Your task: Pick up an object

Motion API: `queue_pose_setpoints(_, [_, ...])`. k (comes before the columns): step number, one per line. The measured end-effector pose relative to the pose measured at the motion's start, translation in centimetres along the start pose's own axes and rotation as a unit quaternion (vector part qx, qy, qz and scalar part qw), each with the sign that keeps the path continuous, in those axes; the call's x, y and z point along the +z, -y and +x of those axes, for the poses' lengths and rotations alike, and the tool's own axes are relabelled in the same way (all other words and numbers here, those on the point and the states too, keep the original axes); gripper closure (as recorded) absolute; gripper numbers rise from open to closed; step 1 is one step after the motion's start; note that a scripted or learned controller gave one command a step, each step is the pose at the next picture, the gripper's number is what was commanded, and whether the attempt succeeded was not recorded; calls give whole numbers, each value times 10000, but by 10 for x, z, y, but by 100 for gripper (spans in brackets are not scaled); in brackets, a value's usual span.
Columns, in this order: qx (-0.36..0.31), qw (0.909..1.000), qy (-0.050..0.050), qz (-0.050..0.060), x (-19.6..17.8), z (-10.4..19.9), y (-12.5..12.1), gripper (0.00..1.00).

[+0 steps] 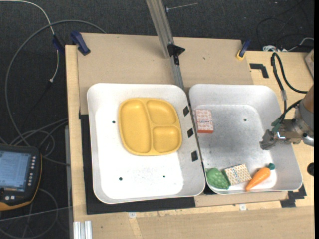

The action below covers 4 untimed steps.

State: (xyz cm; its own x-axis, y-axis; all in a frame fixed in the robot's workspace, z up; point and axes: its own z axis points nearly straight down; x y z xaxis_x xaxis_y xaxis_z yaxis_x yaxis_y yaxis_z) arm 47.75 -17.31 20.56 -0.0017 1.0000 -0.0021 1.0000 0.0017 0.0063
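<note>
My gripper (268, 140) hangs at the right side of the right bin (224, 93), low over its floor, with nothing seen between its fingers. An orange toy carrot (258, 178) lies below it near the bin's front right corner. Beside the carrot sit a small patterned packet (236, 174) and a green toy vegetable (218, 178). A pink and white packet (204, 121) lies at the bin's left edge, far from the gripper.
The left bin (104, 148) holds a yellow divided plate (149, 125). A metal pole (160, 19) rises from behind the bins. Black cables (279, 78) run along the bench at the right. A tablet (17, 176) sits off the bench at the left.
</note>
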Motion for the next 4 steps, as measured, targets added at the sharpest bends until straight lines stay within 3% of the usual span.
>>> queue_pose_setpoints(1, [-2,10000,-2,5,-31,0,-2,100])
queue_pose_setpoints(4, [-25,10000,-20,20,-29,133,-83,100])
